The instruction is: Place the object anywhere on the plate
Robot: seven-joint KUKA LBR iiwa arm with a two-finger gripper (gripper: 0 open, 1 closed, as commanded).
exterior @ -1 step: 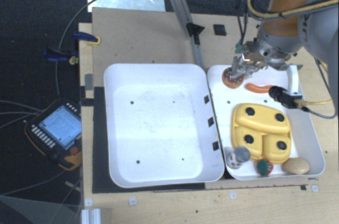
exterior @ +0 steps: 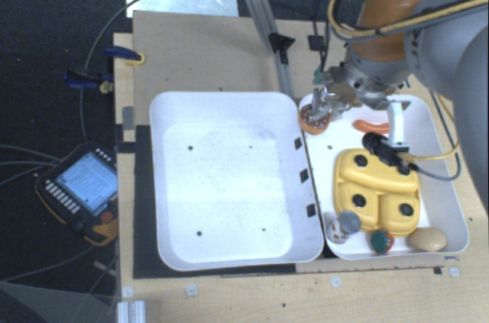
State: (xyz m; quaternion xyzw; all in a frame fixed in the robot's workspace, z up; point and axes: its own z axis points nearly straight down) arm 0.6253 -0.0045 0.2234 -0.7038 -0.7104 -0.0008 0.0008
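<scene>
- The left shallow white bin (exterior: 221,176) carries nothing I need.
- At the right white bin's (exterior: 451,184) far-left corner, my gripper (exterior: 319,104) seems clenched on a small round brown doughnut-like object (exterior: 312,120), though blur leaves doubt.
- Step: carrying. Next, move right over the yellow compartmented plastic plate (exterior: 376,188) and release.

- We saw two bins side by side, the left bin (exterior: 221,176) beside the right bin (exterior: 451,184).
- A plate (exterior: 378,192) lay in the right bin.
- A doughnut (exterior: 313,119) sat at that bin's far-left corner.
</scene>
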